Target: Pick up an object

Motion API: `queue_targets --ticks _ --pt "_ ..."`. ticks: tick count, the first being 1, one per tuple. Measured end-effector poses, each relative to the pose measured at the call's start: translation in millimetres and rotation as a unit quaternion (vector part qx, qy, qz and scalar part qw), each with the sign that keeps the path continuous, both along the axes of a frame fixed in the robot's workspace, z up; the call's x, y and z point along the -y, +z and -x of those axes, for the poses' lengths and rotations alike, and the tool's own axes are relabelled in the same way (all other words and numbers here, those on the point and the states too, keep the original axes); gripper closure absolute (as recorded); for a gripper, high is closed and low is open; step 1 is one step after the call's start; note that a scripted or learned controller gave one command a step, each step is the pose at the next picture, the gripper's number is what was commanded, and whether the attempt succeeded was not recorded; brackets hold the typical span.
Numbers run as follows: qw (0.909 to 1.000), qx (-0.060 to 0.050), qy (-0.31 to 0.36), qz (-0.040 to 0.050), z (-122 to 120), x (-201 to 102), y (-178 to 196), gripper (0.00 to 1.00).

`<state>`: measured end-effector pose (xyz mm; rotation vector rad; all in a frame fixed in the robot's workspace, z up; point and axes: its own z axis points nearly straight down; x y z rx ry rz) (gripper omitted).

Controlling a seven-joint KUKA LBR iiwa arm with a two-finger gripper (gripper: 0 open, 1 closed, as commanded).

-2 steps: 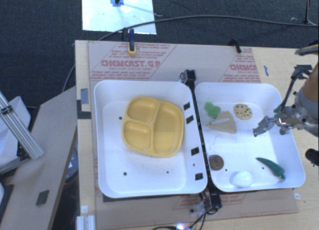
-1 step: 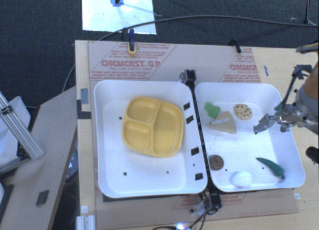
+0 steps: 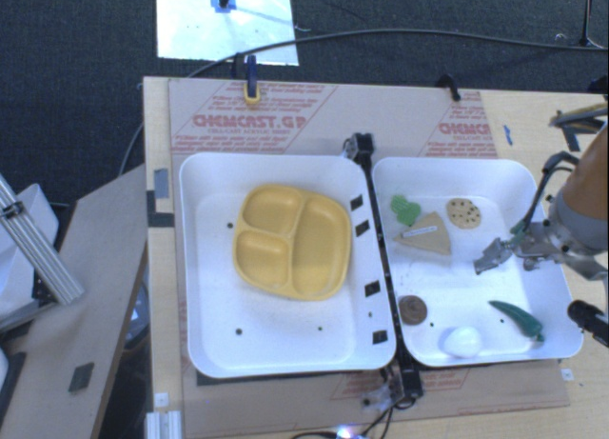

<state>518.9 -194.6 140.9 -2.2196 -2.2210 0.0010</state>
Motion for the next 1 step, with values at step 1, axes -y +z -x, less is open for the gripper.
queue_targets --ticks 1 --pt "1.0000 0.000 0.000 -0.0003 -0.1 -0.5 -52.1 0.00"
